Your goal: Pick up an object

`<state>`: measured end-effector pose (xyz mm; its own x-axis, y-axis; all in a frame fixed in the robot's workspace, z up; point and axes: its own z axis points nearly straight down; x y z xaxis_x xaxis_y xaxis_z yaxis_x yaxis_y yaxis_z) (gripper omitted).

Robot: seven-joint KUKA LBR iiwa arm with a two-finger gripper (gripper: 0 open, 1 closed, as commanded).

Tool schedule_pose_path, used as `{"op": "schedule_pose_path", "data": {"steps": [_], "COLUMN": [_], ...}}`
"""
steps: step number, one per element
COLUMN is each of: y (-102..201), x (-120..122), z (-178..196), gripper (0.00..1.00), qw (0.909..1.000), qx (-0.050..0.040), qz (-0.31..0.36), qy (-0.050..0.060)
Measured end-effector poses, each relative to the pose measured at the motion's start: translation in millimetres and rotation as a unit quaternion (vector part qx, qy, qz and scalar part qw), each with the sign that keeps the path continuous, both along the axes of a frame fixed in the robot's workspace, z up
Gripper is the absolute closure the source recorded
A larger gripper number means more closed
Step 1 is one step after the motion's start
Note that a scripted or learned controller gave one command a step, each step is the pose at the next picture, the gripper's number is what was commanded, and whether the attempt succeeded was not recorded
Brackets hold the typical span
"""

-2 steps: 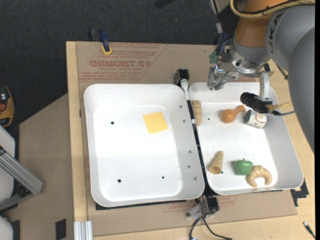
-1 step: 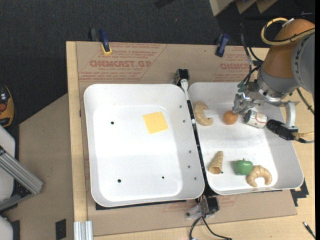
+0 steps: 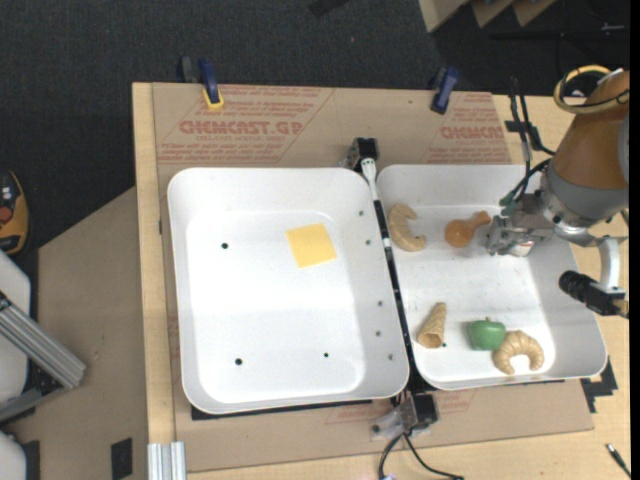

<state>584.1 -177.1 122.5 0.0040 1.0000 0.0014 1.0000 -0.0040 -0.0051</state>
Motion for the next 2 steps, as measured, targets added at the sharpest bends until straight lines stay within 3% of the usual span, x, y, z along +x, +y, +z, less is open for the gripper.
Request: {"op": "schedule_pose_path", "data": {"steps": [1, 2], "y": [20.5, 51.4], "x": [-92.9, -10.9], "z": [-40.0, -37.2], "gripper": [1.00, 1.00], "qw": [1.0000, 1.0000], "qx": [0.0014, -0.0007], "qz": [0.000, 0.005], "qy": [0.002, -0.006]}}
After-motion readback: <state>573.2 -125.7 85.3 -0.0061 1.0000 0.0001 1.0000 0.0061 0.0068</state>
